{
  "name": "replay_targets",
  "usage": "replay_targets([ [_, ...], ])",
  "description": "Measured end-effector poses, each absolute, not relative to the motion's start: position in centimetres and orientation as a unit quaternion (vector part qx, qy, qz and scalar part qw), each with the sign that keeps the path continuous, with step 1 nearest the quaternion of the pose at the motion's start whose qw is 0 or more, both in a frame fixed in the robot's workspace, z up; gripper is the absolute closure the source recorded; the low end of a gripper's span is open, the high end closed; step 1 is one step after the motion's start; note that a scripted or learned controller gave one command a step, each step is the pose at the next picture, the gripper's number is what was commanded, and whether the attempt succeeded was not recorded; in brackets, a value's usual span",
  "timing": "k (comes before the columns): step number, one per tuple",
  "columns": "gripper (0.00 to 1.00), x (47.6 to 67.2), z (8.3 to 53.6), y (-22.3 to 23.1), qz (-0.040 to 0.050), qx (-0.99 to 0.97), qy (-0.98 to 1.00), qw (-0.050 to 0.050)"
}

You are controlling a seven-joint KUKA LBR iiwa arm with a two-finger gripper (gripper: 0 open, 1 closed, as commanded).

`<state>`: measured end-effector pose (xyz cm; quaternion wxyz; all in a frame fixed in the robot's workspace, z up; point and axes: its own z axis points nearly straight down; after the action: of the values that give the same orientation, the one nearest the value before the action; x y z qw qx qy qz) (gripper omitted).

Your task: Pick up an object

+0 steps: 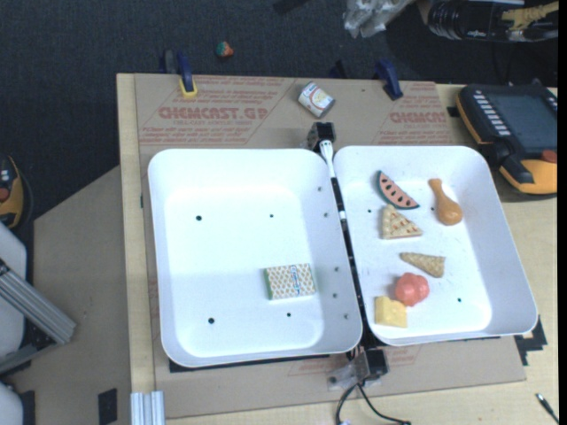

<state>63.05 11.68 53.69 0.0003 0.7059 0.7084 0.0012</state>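
Observation:
My gripper (368, 9) hangs high over the back of the bench, behind both bins and far from every object; it looks blurred. The right bin (496, 237) holds a watermelon slice (397, 190), an orange drumstick (445, 202), a tan triangular cracker (400, 224), a second tan wedge (423, 262), a red round fruit (410, 289) and a yellow cheese block (390, 312). The red fruit touches the cheese block. In the left bin (177, 237) a small patterned box (290, 282) lies flat near the front right.
A small white box (315, 99) lies on the board behind the bins. Blue clamps (185, 71) (388, 78) hold the board's back edge. A black and yellow pendant (514, 127) rests at the right. A tiny ball (225, 50) sits on the dark floor.

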Motion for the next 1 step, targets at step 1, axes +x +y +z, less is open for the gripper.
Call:
replay_targets([
  [1, 1.00, 66.74, 49.29, 16.28, -0.0012, 0.706, 0.708, -0.001],
])
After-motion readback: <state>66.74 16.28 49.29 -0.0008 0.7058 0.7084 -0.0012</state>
